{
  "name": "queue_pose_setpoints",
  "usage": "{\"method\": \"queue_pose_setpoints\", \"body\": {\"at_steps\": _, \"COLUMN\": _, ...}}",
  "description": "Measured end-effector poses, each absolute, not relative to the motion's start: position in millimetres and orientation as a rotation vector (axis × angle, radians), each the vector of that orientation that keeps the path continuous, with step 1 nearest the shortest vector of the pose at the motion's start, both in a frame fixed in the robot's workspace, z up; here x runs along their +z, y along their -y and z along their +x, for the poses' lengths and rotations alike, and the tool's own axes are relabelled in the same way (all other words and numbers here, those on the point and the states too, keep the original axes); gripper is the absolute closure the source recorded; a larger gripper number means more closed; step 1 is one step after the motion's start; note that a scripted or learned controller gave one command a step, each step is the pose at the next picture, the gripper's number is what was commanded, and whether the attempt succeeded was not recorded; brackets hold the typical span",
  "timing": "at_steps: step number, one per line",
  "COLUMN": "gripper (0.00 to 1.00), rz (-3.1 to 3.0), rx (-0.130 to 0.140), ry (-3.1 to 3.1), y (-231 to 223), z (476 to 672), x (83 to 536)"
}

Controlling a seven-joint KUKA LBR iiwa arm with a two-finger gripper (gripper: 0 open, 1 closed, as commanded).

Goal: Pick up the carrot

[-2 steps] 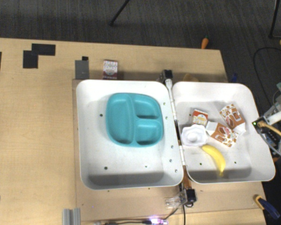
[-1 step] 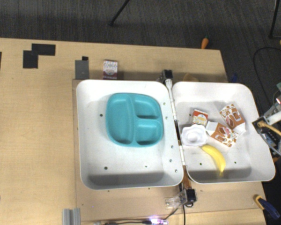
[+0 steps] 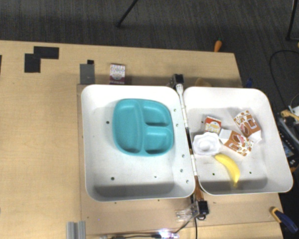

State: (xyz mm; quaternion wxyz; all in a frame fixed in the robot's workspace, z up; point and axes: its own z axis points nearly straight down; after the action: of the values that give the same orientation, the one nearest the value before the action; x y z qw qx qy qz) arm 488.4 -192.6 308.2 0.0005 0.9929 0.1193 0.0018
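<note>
Two white bins side by side on the tabletop [image 3: 35,148], seen from above.

The left bin [image 3: 97,178] holds a teal divided plate [image 3: 142,127]. In the right bin [image 3: 269,178], beside it, lie a banana [image 3: 229,168], a white cup [image 3: 205,144] touching the banana's upper end, and three brown-and-white snack packets [image 3: 237,142] just beyond the cup. I cannot tell the carrot among these things, nor the end effector's state.
</note>
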Motion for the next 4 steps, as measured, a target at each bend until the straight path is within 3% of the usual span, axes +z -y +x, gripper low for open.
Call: {"method": "queue_pose_setpoints", "body": {"at_steps": 4, "gripper": 0.0, "rz": 3.118, "rx": 0.002, "ry": -0.378, "y": 192.5, "z": 488.2, "x": 307.2}}
